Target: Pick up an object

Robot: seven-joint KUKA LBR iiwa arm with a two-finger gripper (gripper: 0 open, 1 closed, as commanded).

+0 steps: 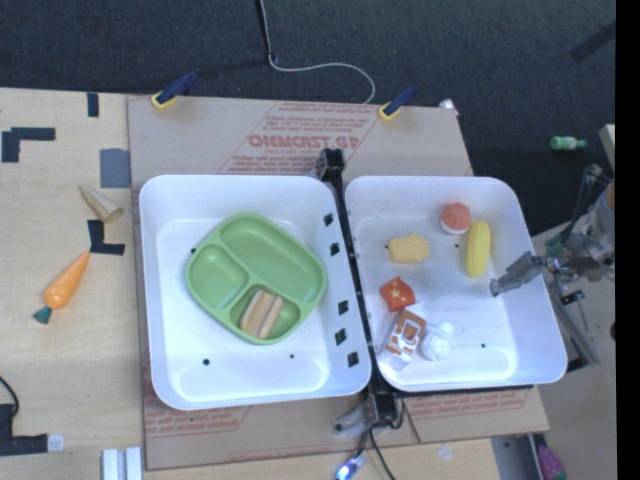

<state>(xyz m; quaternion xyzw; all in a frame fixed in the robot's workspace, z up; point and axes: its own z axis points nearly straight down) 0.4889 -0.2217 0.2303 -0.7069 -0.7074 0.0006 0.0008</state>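
The right white bin point(520, 363) holds a yellow banana-like piece point(478, 248), a red round piece point(456, 217), a tan lump point(408, 250), a small red piece point(397, 293) and a brown-and-white carton point(405, 335) next to a white bottle point(437, 344). My gripper point(510, 276) reaches in over the bin's right rim, low and tilted, just right of and below the yellow piece. Nothing shows in its grasp. The left bin point(170, 368) carries a green divided plate point(256, 276) with a tan bun-like item point(262, 313) in one compartment.
On the bench left of the bins lie an orange toy carrot point(65, 280) and a tan cone point(100, 203). Two blue-and-yellow clamps point(175, 88) point(398, 100) pin the cardboard at the back. A black divider point(345, 268) runs between the bins.
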